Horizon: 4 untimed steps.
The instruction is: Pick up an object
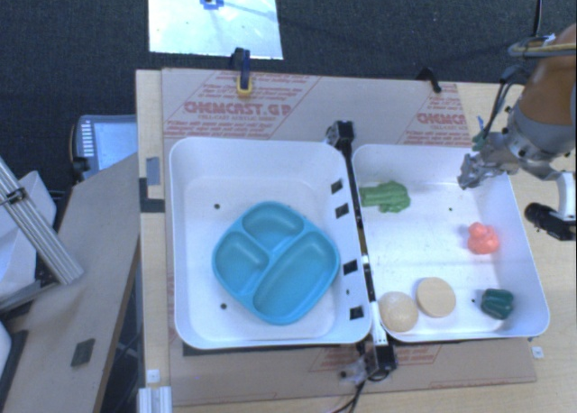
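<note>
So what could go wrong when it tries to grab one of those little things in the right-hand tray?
The gripper hovers by the far right rim of the right bin, so it could bump that wall on the way down. The orange piece looks small and rounded, so it may roll or slip away. The two tan discs lie close together near the front wall, so reaching for one might nudge the other.

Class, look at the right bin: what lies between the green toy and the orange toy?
Nothing: in the camera view, bare white bin floor runs from the green toy to the orange toy.
</note>
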Motion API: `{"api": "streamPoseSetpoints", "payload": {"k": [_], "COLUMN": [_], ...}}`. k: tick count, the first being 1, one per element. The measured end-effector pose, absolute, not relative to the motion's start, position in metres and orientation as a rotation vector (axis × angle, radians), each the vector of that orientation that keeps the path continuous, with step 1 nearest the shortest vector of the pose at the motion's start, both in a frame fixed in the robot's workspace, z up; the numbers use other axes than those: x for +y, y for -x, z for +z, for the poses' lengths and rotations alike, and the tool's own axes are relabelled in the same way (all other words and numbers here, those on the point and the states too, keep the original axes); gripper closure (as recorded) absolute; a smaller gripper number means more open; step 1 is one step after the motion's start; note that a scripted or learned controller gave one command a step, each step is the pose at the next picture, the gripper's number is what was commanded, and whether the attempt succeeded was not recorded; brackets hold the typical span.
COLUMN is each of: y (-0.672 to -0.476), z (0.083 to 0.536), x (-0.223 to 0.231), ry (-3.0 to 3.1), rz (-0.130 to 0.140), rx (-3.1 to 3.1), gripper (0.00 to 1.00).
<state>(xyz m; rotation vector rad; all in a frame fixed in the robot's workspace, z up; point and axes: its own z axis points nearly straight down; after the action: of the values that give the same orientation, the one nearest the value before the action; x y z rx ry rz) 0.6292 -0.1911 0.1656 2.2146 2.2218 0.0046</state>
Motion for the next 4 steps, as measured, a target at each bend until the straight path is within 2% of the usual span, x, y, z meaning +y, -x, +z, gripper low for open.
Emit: {"api": "streamPoseSetpoints", "payload": {"k": [1, 2, 3, 4], "y": [-0.639, -0.64, -0.634, -0.638], "z": [0.227, 0.258, 0.262, 0.261], "x": [-0.188, -0.188, -0.142, -0.097], "ry": [-2.209, -2.212, -2.212, -2.212], "rz": [0.007, 0.004, 0.002, 0.002], "rx": [2.222, 2.225, 2.229, 2.229], "gripper": [1.0, 1.0, 1.0, 1.0]}}
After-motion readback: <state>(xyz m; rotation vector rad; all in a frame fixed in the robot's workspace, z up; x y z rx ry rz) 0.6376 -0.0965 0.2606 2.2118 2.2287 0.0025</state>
